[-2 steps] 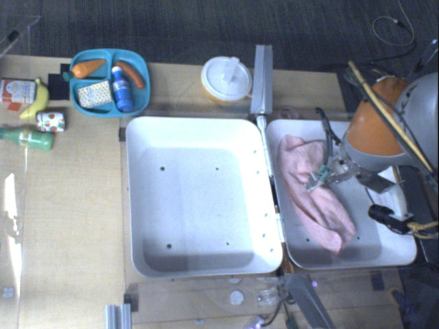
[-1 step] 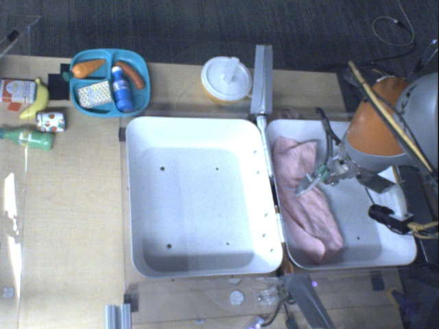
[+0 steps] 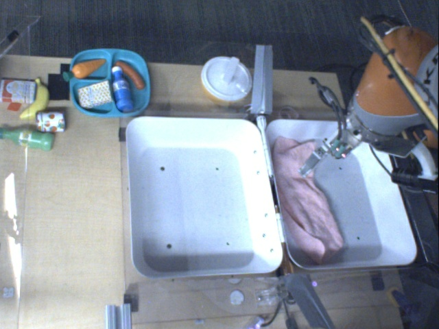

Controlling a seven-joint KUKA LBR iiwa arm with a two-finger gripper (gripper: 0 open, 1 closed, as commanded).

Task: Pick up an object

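A crumpled pink cloth [image 3: 305, 197] lies along the left side of the right bin [image 3: 384, 252]. My gripper [image 3: 317, 162] reaches in from the right on the grey arm with the orange band and hangs over the cloth's upper right part, fingers pointing down and left. The fingertips sit at the cloth's edge. The view shows nothing held between them.
The left bin [image 3: 199, 197] stands beside the right one, with a metal divider [image 3: 261, 81] behind their shared rim. On the bench at the back left are a blue tray of toy food [image 3: 110, 82], a white lidded container [image 3: 226, 79], and small items [image 3: 31, 115] at the far left.
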